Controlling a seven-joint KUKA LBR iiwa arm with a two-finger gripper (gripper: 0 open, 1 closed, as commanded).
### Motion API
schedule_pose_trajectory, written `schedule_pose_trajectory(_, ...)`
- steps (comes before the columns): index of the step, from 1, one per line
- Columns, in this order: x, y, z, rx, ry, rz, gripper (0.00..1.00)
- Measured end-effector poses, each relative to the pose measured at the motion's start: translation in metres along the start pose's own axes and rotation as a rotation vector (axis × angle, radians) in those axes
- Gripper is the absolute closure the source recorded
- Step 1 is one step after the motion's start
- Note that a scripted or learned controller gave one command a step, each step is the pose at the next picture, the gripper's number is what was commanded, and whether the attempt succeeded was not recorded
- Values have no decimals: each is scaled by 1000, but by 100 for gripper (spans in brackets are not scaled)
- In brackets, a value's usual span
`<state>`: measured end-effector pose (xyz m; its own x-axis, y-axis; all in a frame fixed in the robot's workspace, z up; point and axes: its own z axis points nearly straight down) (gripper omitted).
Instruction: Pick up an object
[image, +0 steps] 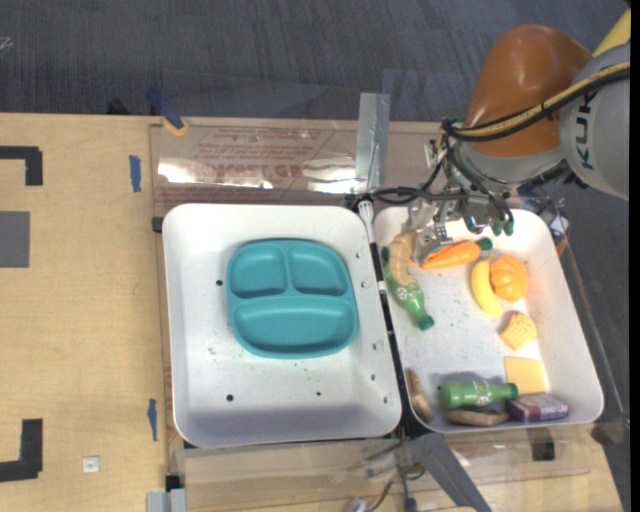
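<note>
My gripper hangs low over the back left part of the right bin, under the orange-banded wrist. Its tip sits right at the left end of an orange carrot; whether they touch is not visible. A beige toy and a small green bottle lie just left of the carrot. A yellow banana and an orange fruit lie to its right. Nothing shows as lifted off the bin floor.
The left bin holds a teal divided plate. Along the right bin's front lie a green bottle, a purple block, a yellow cheese block and a yellow ridged piece. A metal post stands behind the bins.
</note>
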<state>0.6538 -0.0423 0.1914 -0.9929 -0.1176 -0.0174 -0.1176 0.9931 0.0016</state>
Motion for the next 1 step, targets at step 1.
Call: schedule_pose_trajectory(1, -4, -88, 101, 1, 6, -665, 100)
